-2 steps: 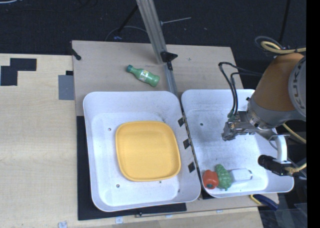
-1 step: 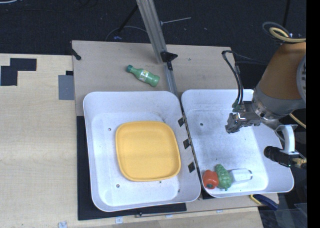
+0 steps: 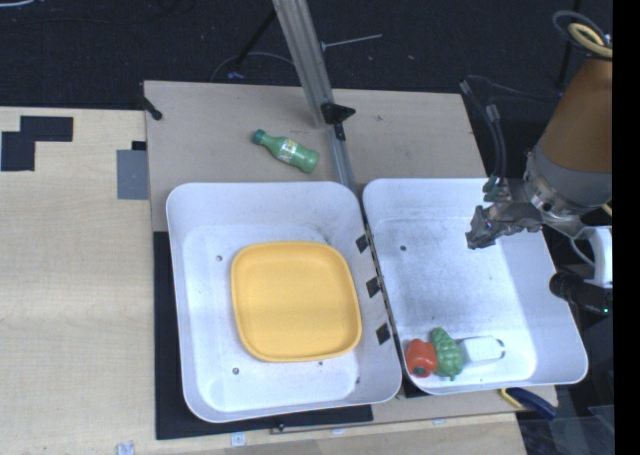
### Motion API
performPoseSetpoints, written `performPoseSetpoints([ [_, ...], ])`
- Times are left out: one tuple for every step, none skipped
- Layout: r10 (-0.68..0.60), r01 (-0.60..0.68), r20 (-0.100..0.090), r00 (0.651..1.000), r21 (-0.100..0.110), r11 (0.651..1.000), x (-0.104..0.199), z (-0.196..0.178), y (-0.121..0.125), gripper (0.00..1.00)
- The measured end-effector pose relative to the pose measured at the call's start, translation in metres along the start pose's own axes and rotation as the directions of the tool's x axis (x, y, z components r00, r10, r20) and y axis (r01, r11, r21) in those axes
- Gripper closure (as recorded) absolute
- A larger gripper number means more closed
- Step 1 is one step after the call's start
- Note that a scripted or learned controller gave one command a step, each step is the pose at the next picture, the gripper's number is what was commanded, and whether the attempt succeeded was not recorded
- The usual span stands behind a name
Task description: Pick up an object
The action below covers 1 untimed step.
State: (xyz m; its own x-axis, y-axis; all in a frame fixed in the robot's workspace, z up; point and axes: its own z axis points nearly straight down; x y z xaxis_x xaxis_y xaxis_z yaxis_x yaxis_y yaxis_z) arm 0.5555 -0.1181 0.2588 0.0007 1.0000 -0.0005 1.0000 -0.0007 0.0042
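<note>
On the table (image 3: 420, 133), two white bins sit side by side, the left bin (image 3: 190, 243) carrying a yellow plate (image 3: 295, 300). In the right bin (image 3: 540, 343), the grey arm (image 3: 580, 143) reaches in from the bin's right edge, its jaws (image 3: 483, 233) hanging dark over the bin's upper right part, with nothing seen between them; how far they stand open cannot be told. A small cluster lies well apart from the jaws, at the right bin's lower left: a white object (image 3: 482, 350), a green toy (image 3: 447, 352) and a red toy (image 3: 420, 357), touching. A green bottle (image 3: 286, 151) lies on its side beyond the left bin.
</note>
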Motion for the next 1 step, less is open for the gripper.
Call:
performPoseSetpoints([
  [-0.003, 0.003, -0.001, 1.0, 0.006, 1.0, 0.0471, 0.016, 0.0042, 1.0],
])
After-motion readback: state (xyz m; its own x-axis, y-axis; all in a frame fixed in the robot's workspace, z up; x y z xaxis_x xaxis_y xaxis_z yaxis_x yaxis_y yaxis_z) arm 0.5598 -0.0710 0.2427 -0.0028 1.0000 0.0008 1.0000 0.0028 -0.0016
